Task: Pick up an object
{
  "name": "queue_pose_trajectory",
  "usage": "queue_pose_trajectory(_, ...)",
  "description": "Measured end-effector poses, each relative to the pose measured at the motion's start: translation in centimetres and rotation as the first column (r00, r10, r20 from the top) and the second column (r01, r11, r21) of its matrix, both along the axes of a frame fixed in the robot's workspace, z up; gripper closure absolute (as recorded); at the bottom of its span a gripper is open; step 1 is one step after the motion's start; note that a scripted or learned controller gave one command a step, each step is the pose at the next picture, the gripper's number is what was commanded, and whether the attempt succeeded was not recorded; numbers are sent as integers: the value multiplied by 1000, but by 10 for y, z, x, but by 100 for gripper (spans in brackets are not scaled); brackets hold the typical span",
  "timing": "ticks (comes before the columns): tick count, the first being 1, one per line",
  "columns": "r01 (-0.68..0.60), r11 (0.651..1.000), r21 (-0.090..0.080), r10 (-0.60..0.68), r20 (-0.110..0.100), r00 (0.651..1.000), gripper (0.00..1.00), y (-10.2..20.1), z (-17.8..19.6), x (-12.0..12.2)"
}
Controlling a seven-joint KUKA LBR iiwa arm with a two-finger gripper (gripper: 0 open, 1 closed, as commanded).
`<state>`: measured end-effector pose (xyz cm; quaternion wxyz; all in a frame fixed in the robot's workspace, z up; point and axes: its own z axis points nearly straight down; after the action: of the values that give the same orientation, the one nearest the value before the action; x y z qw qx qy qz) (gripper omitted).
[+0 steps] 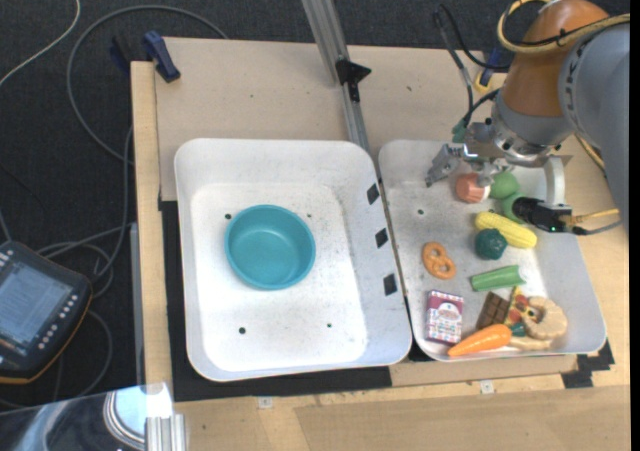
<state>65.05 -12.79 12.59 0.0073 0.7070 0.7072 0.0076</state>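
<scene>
Gripper (468,165) sits low at the right bin's (400,239) far edge, over the pink toy (470,188); can't tell its opening or any hold. Toy lies on the bin floor, likely target.

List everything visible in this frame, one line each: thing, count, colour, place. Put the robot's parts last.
bins: 2, white, side by side on the bench
bowl: 1, teal, left bin
pretzel: 1, orange, right bin, left of centre
corn: 1, yellow, right bin, upper part
green ball: 1, dark green, just below the corn
green stick: 1, green, middle of right bin
carrot: 1, orange, front edge of right bin
small box: 1, pink and white, front left of right bin
chocolate bar: 1, brown, above the carrot
pink object: 1, pinkish red, right bin, at the hand
tablet: 1, dark, floor at left
arm: 1, grey with orange band, from right
hand: 1, grey, over the right bin's far end
</scene>
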Motion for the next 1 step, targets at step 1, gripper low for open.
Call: queue_pose_trajectory(1,-1,1000,1,1,-3,1000,100,1,7,0)
